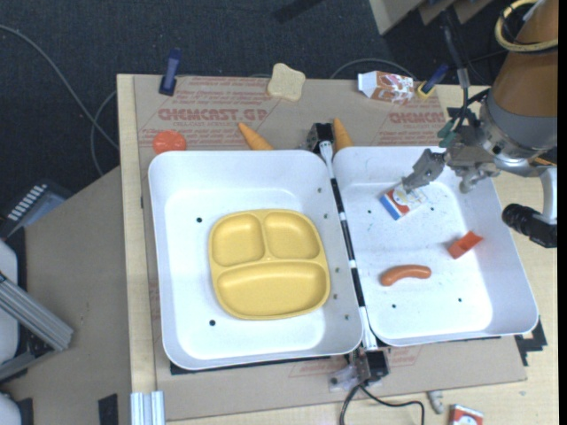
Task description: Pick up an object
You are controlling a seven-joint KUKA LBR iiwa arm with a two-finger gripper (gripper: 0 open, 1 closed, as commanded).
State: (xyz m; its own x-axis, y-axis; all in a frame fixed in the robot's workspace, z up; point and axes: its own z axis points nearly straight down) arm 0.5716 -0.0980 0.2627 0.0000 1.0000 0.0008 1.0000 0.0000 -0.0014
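Carton (396, 204) sits under the end effector (416, 182), grip unclear; sausage (406, 274) and orange block (464, 244) nearby.

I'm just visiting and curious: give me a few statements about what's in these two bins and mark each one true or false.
1. The yellow divided plate lies in the left bin. True.
2. The sausage lies on the plate. False: it lies on the right bin floor.
3. The tool is over the right bin, right by the small blue, white and red carton. True.
4. The orange block sits in the left bin. False: it is in the right bin.
5. The sausage touches the orange block. False: they lie apart.
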